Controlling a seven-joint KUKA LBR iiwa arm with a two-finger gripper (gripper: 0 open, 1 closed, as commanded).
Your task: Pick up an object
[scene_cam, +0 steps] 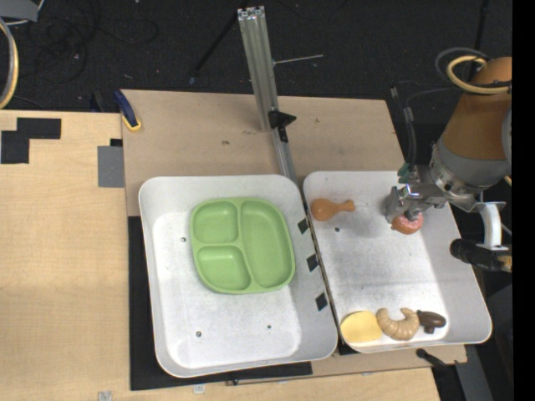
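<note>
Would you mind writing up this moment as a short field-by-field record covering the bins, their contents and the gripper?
left bin: holds a green divided tray, lying flat
right bin: holds the loose items
orange drumstick-shaped toy: far left part of right bin
pink object: far right part of right bin, directly under the gripper
near edge of right bin: yellow piece, tan croissant-shaped toy, dark brown piece, side by side
gripper: low over the pink object; grasp cannot be judged

Green divided tray [242, 246] in left bin [167, 307], pincer [407, 210] over pink object [408, 223] at right bin's [376, 261] 1 o'clock, croissant [398, 323] at 5 o'clock
</note>
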